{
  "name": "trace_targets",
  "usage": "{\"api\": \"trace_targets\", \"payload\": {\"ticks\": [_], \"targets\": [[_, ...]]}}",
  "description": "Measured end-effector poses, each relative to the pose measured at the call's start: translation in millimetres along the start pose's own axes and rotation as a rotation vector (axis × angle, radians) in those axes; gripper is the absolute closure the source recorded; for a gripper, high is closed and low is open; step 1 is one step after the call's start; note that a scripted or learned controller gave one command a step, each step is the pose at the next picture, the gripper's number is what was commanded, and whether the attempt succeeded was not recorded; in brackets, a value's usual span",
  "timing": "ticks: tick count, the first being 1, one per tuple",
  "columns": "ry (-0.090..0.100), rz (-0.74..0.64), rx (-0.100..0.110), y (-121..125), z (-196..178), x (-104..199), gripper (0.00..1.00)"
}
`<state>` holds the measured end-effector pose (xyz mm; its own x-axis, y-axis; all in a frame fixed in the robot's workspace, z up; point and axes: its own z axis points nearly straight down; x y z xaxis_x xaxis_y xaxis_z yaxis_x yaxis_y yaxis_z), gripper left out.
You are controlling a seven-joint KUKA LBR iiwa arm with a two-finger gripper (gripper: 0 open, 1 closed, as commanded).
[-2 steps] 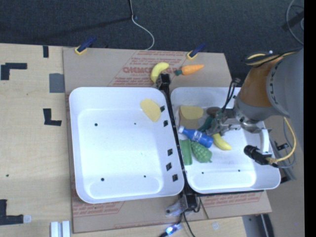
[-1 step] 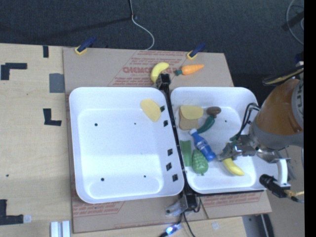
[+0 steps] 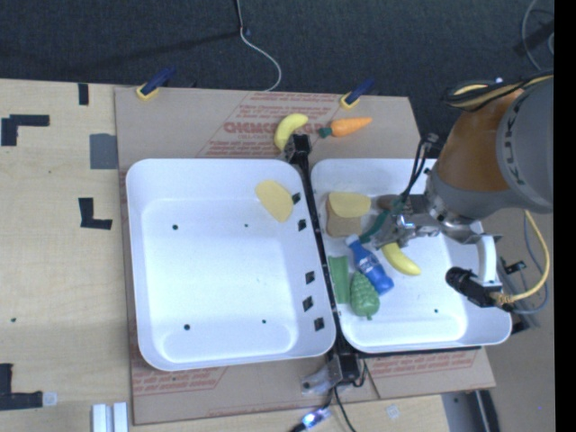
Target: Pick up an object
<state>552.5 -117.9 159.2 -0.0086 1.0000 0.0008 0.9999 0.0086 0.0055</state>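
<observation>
My gripper (image 3: 376,232) reaches in from the right and hangs low over the right bin (image 3: 450,331), above the cluster of objects there. Just below it lie a blue bottle-like object (image 3: 373,269) and a small yellow banana (image 3: 401,260). A tan block (image 3: 346,207) sits at the bin's far left, and a green strip (image 3: 338,280) with a green bumpy piece (image 3: 364,296) lies near the divider. In the left bin (image 3: 180,331) a pale yellow piece (image 3: 275,198) rests near the far right corner. Nothing is visibly between the fingers.
Behind the bins, on the cardboard, lie a yellow banana (image 3: 289,130) and an orange carrot (image 3: 349,126). Blue clips (image 3: 156,81) hold the cardboard's far edge. A white cable (image 3: 256,43) runs down from the top. The arm's grey and orange body (image 3: 490,160) stands over the right bin's right side.
</observation>
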Motion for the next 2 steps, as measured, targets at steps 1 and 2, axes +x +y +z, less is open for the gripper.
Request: {"api": "trace_targets", "payload": {"ticks": [1,2], "targets": [[0.001,-0.004,-0.003,70.5,-52.0,89.1,1.0],[0.001,0.004,0.013,12.1,-32.8,129.7,1.0]]}}
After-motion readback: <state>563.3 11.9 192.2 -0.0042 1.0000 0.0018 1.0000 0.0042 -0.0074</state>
